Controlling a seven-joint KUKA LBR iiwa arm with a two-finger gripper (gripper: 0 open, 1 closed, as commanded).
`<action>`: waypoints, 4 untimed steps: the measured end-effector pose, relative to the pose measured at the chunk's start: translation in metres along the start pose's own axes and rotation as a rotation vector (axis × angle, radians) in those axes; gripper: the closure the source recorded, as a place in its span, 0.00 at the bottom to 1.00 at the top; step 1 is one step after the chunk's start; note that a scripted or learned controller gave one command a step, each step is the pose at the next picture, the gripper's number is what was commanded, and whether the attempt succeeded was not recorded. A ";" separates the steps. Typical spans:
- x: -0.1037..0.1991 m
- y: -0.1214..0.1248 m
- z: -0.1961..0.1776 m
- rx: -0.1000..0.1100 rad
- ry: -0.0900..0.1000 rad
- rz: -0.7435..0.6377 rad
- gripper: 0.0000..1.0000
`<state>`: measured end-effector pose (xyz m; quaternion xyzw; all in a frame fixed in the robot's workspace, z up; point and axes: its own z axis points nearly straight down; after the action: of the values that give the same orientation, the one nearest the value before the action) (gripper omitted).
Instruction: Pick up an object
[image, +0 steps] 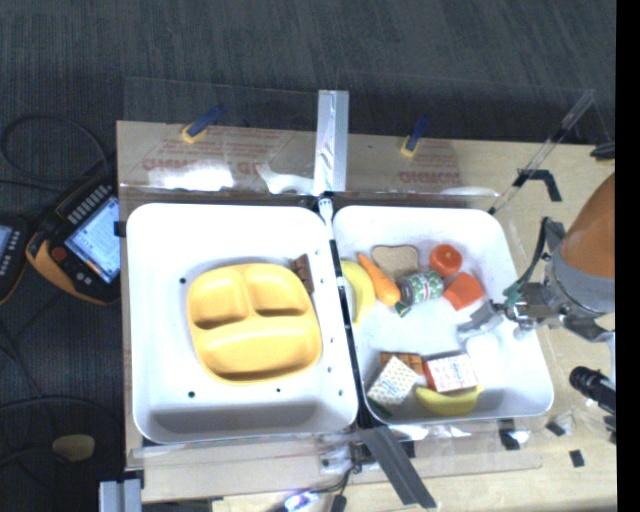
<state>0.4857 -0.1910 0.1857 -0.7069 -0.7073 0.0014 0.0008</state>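
Two white bins side by side on the worktop (480, 160). Left bin (150, 300) holds a yellow tray (255, 320) with compartments, sitting roughly centre; a small brown item (302, 270) touches the tray's upper right corner, too small to identify

Right bin (505, 240) holds the clutter. Upper half: bread slice (396, 258) near the top, carrot (377, 281) lying diagonally just left of it, banana (358, 288) against the left wall beside the carrot. Green-labelled can (421, 289) lies on its side below the bread, touching the carrot's lower end. Tomato (446, 258) to the right of the bread, orange block (463, 291) just below it. Lower half: a checked packet (393, 381) and a red-and-white box (451, 373) next to each other, both resting partly on a second banana (445, 401) near the front wall

Arm (590, 250) enters from the right, orange band visible at the frame edge. Pincer (490, 320) sits low over the right side of the right bin, just below the orange block and above the box, fingers pointing left. Nothing visible between the fingers; too small and blurred to say how far apart they stand, cannot tell

Two clips, blue (203, 124) and yellow (411, 142), on the worktop's far edge. A pendant (90, 240) with a lit screen lies on the floor, left of the worktop
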 end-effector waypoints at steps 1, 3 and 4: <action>0.006 0.071 0.097 -0.012 -0.006 0.035 0.00; -0.006 0.153 0.097 -0.007 0.002 0.125 0.00; -0.009 0.153 0.089 -0.004 -0.006 0.125 1.00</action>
<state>0.6381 -0.1996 0.0966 -0.7496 -0.6619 0.0020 -0.0030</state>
